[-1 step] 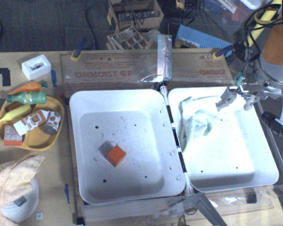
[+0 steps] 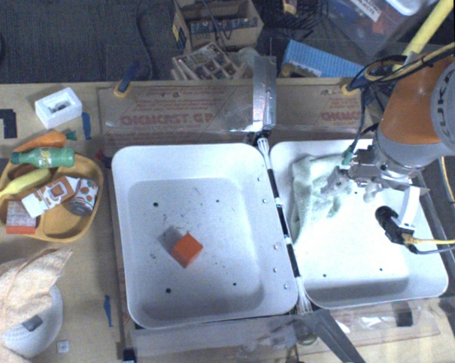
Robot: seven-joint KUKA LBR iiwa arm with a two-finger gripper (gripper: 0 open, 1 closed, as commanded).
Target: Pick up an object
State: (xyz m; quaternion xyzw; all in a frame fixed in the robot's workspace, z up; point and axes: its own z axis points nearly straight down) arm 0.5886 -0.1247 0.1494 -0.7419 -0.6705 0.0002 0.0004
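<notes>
In the right bin (image 2: pixel 367 284), the gripper (image 2: pixel 346 178) hangs near the far wall over a crumpled pale cloth (image 2: pixel 312 190); whether it grips anything cannot be told. The left bin (image 2: pixel 137 181) holds a small orange block (image 2: pixel 188 249) mid-floor, well apart from every smooth white wall.

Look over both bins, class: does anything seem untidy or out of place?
Yes. A pale cloth lies crumpled against the right bin's left wall, bunched rather than flat, near the hand. The orange block in the left bin sits askew to its walls.
</notes>
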